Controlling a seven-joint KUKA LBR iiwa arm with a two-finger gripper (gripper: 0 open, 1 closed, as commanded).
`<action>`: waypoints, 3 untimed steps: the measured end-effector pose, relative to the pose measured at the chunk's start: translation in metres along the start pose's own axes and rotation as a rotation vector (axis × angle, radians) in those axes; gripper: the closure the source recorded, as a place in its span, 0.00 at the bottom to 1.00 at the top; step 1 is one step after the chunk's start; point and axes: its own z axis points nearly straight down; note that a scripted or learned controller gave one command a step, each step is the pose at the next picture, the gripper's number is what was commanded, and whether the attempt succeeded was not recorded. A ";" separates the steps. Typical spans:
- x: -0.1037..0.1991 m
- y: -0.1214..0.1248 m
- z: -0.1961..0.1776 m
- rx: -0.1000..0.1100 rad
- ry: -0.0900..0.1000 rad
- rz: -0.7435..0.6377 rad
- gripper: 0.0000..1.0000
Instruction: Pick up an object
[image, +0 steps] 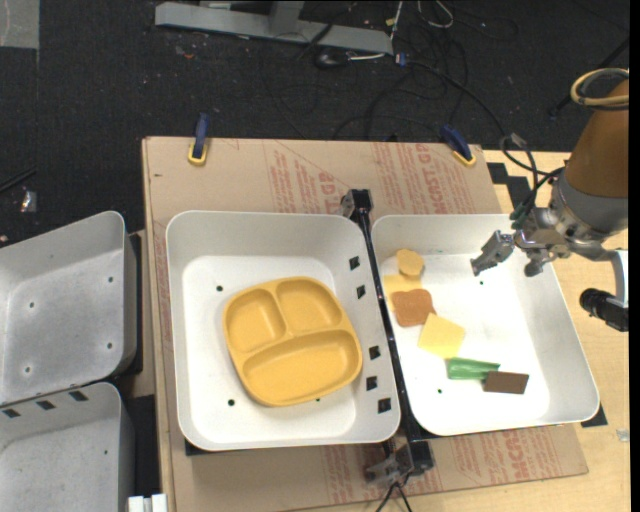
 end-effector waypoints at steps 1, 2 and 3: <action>0.002 0.002 0.064 0.005 0.002 0.001 0.00; 0.003 0.001 0.118 0.004 0.001 0.002 0.00; 0.003 0.003 0.104 -0.002 0.000 0.002 1.00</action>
